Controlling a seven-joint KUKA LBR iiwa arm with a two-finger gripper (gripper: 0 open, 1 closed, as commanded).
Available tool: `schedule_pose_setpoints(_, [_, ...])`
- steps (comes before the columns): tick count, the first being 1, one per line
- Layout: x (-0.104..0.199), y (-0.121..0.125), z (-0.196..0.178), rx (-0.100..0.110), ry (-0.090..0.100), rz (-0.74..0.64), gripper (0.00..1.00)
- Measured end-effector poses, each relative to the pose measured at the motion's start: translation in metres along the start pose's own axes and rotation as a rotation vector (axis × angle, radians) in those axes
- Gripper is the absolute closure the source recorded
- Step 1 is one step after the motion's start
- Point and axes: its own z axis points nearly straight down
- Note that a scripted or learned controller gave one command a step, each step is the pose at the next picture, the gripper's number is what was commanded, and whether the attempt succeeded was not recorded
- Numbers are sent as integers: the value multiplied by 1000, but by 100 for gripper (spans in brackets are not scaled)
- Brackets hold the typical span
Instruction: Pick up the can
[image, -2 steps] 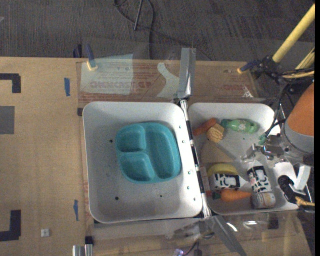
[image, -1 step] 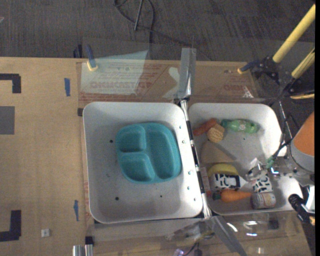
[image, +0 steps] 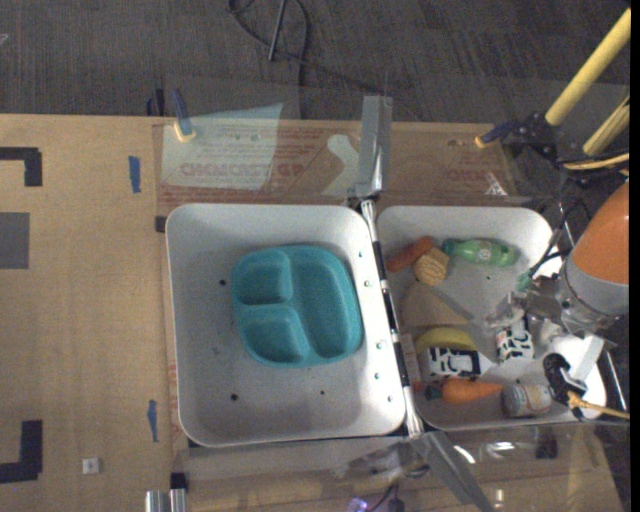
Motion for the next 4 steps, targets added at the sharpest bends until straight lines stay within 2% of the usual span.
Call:
schedule_pose_setpoints(1, [-13, -36, -1, -2, 8, 192, 0])
schedule_pose_setpoints(2, [-18, -36, -10, -4, -2, 200, 100])
schedule_pose_setpoints(3, [30, -22, -100, 9, -8, 356, 100])
schedule_pose_setpoints(4, [90, -52, -149, 8, -7, 185, 100])
